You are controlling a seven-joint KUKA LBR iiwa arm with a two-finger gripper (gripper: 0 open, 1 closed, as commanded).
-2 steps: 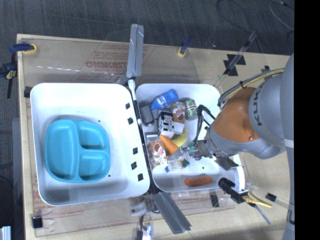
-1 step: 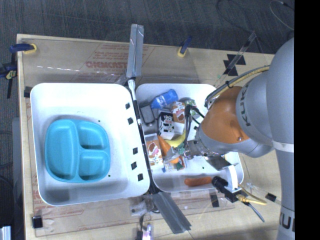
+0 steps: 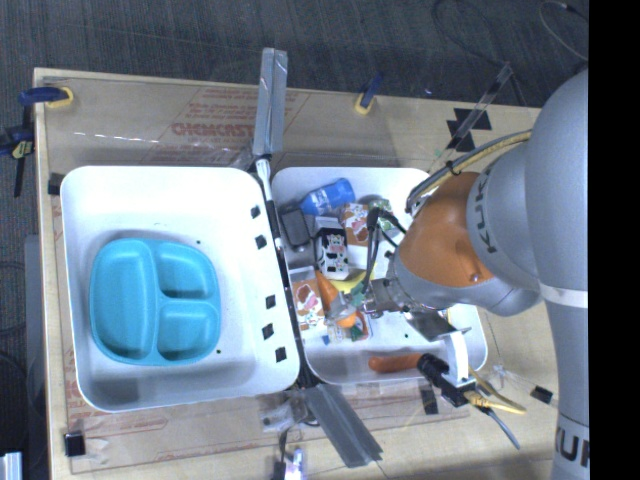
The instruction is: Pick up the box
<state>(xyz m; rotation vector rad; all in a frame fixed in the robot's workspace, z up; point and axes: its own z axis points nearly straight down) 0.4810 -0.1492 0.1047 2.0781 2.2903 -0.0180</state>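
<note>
In the right bin (image 3: 300,368), a small printed box (image 3: 333,251) lies near the middle divider, with a second printed carton (image 3: 308,306) just below it. My gripper (image 3: 352,313) is low in this bin, among the clutter to the right of the lower carton and below the upper box. The arm's orange band (image 3: 440,248) and grey wrist cover the bin's right half. I see nothing clearly held.
A blue bottle (image 3: 325,196), a black item (image 3: 295,226), a snack packet (image 3: 357,218) and an orange stick-shaped thing (image 3: 395,362) also lie in the right bin. The left bin (image 3: 80,198) holds a turquoise divided plate (image 3: 155,298).
</note>
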